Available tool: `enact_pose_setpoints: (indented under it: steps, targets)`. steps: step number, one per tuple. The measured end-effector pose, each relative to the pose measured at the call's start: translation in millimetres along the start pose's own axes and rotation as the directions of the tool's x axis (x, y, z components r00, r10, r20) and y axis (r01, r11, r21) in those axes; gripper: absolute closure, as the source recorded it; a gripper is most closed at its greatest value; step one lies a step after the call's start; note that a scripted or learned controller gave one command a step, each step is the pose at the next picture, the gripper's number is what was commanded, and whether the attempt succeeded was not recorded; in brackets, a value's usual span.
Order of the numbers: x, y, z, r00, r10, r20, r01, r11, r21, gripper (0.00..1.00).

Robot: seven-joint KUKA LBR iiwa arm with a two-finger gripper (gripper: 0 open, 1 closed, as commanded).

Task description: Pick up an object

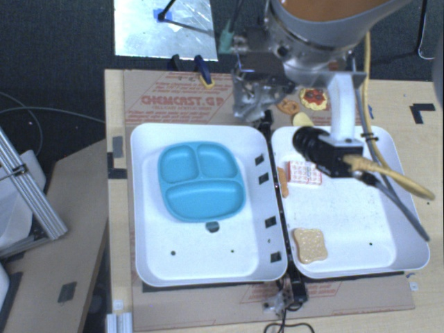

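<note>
The gripper (pixel 260 106), at upper centre above the bins' far edge, is too blurred to tell its state, while toast (pixel 309 245) lies in the right bin (pixel 388 255), lower left.

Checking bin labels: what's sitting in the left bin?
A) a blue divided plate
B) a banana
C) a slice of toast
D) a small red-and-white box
A: the blue divided plate lies in the left bin, while the slice of toast and the red-and-white box are in the right bin.
</note>
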State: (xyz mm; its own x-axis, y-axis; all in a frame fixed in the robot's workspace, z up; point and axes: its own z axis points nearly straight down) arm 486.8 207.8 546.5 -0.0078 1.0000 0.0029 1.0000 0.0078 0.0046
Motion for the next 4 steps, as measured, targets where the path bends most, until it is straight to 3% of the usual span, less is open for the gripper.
enact_pose_setpoints:
  steps: [1,2,3,4]
  targets:
    - [0,0,-11,1.000,-0.004,-0.001,0.004,1.000,-0.002,1.00]
    - [-27,-1,74,1.000,0.009,0.006,-0.009,1.000,0.011,1.00]
    - [-17,-1,96,1.000,0.005,0.003,-0.005,1.000,0.005,1.00]
    - [-81,-1,44,1.000,0.013,0.002,-0.013,1.000,-0.004,1.00]
